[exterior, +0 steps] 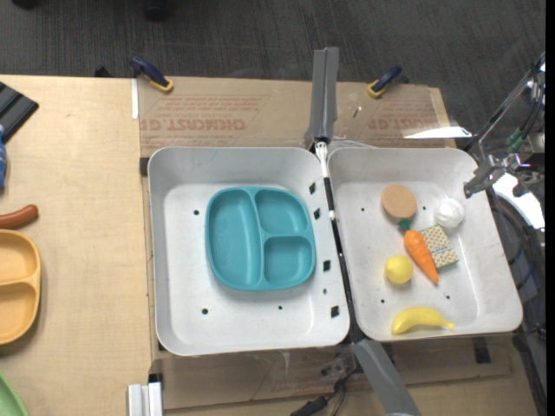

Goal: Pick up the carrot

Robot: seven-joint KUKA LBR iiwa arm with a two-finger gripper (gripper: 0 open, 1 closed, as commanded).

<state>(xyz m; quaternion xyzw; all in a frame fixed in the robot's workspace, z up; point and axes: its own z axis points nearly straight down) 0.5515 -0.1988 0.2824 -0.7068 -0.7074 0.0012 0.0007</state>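
At the right edge the gripper [482, 180] is partly cut off among cables and metal parts, so I cannot tell what state it is in, and the arm behind it is hard to make out. The carrot [421, 254] lies in the right bin [503, 302], left of and nearer than the gripper and apart from it, its leafy end toward a tan disc [399, 202], resting over a checkered block [442, 248], with a lemon [398, 269] just left. The cardboard [225, 115] beyond the bins bears upside-down lettering, partly legible as "CHEMCAST".
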